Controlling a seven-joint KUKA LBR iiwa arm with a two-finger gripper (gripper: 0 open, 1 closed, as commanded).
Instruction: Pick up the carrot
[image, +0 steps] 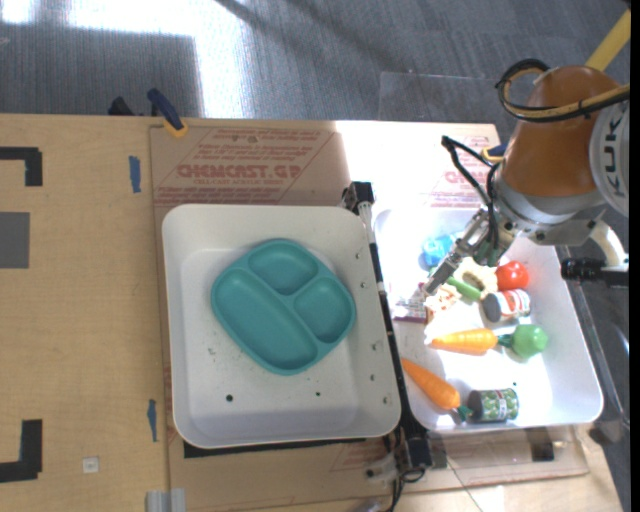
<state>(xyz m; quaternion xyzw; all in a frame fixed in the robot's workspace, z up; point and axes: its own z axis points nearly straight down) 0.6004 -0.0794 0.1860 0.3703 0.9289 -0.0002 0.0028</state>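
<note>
The grey KUKA arm with its orange band (560, 130) is seen reaching in from the right over the right shallow white bin (585, 350). Its two-finger gripper (432, 287) is pointed down and to the left, the slim fingers (445, 272) lying close together near the bin's left wall; whether they are fully closed cannot be told, and nothing is seen clamped between them.

Two orange plastic carrots are seen in the same bin. One carrot with a green leafy top (470, 342) lies on its side below and slightly right of the fingers, its pointed end toward the left; the green top (527, 341) is at its right end. A second, plain orange carrot (432, 383) lies further below the fingers, slanted, near the bin's left wall and front edge. Neither is touched by the fingers.

Just right of the fingers a green toy piece (466, 287) and a small red and white can (507, 304) are seen, with a red round toy (512, 274) above the can. A blue toy (437, 248) lies just above the fingers. A dark green can (490, 405) lies on its side well below, beside the plain carrot's lower end.

Well to the left of the fingers, the left white bin (200, 400) holds a teal divided plastic plate (283, 305). Both bins rest on the cardboard-covered bench (80, 300).
</note>
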